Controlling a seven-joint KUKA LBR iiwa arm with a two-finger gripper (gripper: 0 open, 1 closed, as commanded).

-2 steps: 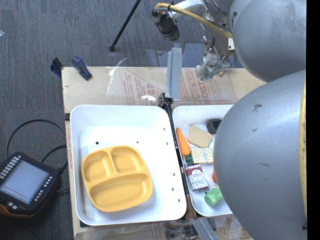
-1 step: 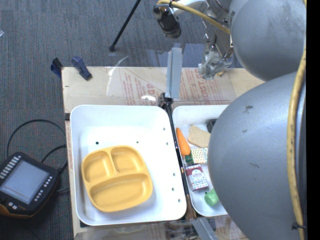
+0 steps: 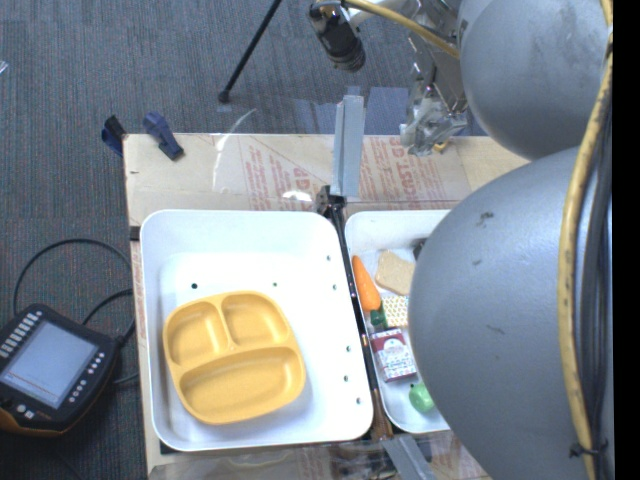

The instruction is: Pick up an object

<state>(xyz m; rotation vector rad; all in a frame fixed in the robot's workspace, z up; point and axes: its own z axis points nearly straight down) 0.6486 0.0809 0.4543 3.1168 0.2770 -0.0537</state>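
Arm (image 3: 500, 318) — you see its grey bulk filling the right side of the frame, two rounded segments stacked from upper right to lower right, a yellow cable running along its edge. It hangs over the right bin (image 3: 385, 230) and covers most of it.

Pincer — you cannot tell its state; the arm's body hides that part.

Right bin, visible strip at centre right: a carrot (image 3: 366, 284), long axis running top to bottom with a slight lean; a tan cracker-like piece (image 3: 396, 271) just beside it; a small red box (image 3: 393, 355) below; a green item (image 3: 421, 398) near the lower edge.

Left bin (image 3: 160, 238), centre left: a yellow divided plate (image 3: 234, 370), three compartments, lying flat.

Tabletop (image 3: 200, 173): brown, with a blue clamp (image 3: 161, 135) at its upper left corner.

Floor, lower left: a handheld control pendant (image 3: 50, 368).
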